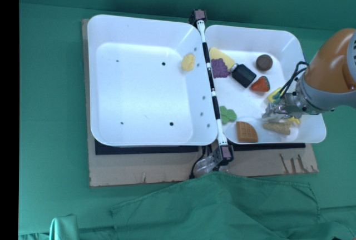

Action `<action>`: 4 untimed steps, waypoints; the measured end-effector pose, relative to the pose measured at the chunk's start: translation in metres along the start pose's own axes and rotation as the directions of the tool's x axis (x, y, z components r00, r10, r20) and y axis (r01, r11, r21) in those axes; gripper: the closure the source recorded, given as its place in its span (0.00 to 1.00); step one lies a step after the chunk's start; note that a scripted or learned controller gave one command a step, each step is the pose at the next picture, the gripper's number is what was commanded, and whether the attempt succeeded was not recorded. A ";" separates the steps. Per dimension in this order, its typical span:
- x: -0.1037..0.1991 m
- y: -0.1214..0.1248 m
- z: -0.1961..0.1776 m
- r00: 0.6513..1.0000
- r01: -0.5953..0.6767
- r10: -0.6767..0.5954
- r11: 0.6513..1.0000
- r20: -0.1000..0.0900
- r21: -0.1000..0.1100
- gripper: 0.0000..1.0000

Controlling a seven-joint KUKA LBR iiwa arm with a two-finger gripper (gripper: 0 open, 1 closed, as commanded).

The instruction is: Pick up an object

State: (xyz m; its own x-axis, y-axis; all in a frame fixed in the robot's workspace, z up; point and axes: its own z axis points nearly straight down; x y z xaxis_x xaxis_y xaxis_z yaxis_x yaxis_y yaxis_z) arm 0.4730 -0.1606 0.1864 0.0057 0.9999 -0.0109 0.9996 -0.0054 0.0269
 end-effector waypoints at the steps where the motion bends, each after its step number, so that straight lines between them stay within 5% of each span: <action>1: -0.002 0.002 -0.012 1.000 -0.003 0.003 1.000 0.002 -0.005 1.00; 2: 0.011 -0.004 -0.053 1.000 0.002 -0.002 1.000 -0.009 0.022 1.00; 3: -0.009 -0.001 -0.147 1.000 0.002 -0.001 1.000 -0.005 0.012 1.00; 4: 0.061 0.073 -0.131 1.000 0.011 -0.010 1.000 -0.009 0.018 1.00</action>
